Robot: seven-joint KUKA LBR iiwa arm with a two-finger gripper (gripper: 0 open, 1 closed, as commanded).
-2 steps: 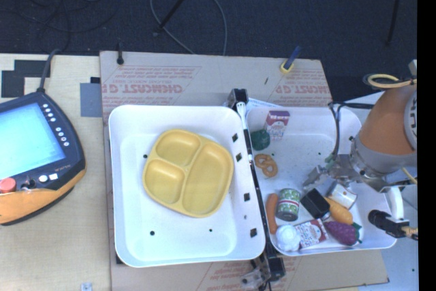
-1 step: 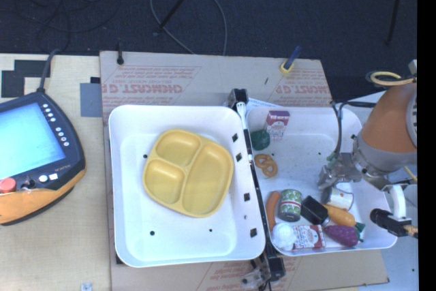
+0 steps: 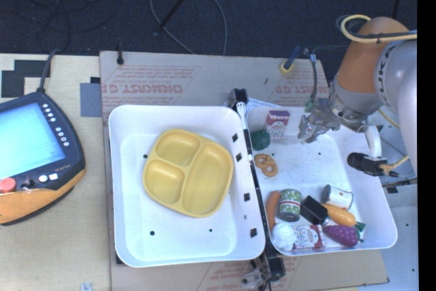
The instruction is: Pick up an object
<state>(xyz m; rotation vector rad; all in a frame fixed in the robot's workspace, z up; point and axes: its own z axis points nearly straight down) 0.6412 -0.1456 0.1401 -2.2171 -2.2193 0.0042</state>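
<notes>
Arm: the grey arm with its orange band reaches in from the right, and its gripper (image 3: 312, 131) hangs over the far part of the right bin (image 3: 371, 204), tips pointed down at bare white floor.
Hand state: nothing shows between the tips; at this slant and blur I cannot tell whether they stand apart or together.
Nearest candidate: a small white carton with red print (image 3: 277, 124), upright against the far wall just beside the gripper, a boxy shape with flat sides that looks easy to pinch.
Other candidates: a dark green round thing (image 3: 259, 140) and a pretzel (image 3: 266, 164) by the divider; a green-labelled can (image 3: 289, 204), a carrot (image 3: 340, 214), a purple grape bunch (image 3: 343, 235) and a red-and-white packet (image 3: 310, 237) crowd the near end, touching one another.
Why here: probably the open far end gives room to descend without knocking neighbours.
Left bin (image 3: 129, 228): holds a yellow divided plate (image 3: 189, 172), lying flat.
Progress: no object lifted yet.
</notes>
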